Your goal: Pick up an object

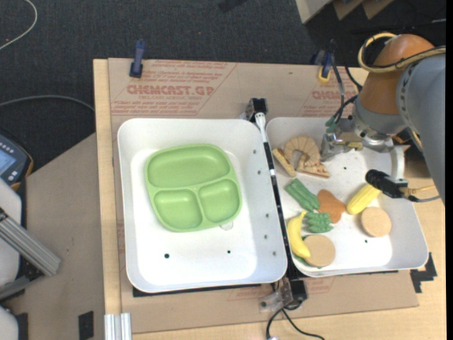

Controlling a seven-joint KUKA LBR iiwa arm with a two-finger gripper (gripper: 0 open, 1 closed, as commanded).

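My gripper (pixel 358 163) hangs over the back of the right bin (pixel 407 250), under the grey arm with its orange band (pixel 403 52). Just left of it lie tan wedge-shaped pieces (pixel 301 154). A yellow corn cob (pixel 362 198) sits right below it, with a round tan disc (pixel 375 223) beside the cob. Toward the bin's front left are a green pod (pixel 303 193), an orange piece (pixel 330 204), a green leafy piece (pixel 318 222), a banana (pixel 297 236) and another tan disc (pixel 318 250). I see nothing held in the gripper.
The left bin (pixel 141 261) holds a green divided plate (pixel 192 186). A black bar (pixel 267 163) runs along the seam between the bins. Blue clamps (pixel 136 59) pin the cardboard base at the back.
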